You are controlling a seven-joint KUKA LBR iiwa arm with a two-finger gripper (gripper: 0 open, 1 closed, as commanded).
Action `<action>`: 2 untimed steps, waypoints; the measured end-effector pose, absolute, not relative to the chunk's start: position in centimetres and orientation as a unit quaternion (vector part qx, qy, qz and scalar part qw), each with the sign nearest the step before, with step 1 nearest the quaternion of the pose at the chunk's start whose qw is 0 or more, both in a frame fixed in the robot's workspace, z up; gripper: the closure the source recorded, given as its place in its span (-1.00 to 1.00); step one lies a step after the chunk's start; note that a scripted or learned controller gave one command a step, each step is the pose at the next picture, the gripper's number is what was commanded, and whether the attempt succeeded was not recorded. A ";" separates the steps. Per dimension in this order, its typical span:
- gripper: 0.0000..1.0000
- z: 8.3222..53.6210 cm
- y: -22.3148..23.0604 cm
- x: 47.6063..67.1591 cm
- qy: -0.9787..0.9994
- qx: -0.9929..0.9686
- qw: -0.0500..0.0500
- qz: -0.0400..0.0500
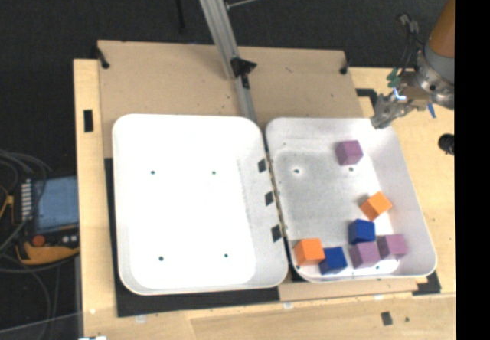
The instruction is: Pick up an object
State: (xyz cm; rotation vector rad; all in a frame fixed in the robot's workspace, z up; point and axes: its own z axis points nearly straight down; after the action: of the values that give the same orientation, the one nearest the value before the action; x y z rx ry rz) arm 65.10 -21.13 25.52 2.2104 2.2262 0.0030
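The right bin (321,139) holds several small blocks. A purple block (349,152) lies alone near its far side. An orange block (376,205) sits by the right wall. At the near end cluster another orange block (309,250), two blue blocks (333,260) (362,231) and two purple blocks (365,253) (395,245). My gripper (384,115) hangs at the bin's far right corner, above and to the right of the lone purple block, with nothing seen in it.
The left bin (191,201) lies beside the right one. A slanted metal pole (218,21) rises behind the bins. Cables and a small box (53,204) sit off the bench's left edge.
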 end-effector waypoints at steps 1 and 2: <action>1.00 26.1 -16.8 64.0 0.709 0.705 0.000 0.000; 1.00 26.3 -12.8 62.6 0.709 0.705 0.000 0.001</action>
State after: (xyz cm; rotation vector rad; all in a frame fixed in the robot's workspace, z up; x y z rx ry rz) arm 62.56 -12.80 26.33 2.2150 2.2280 0.0016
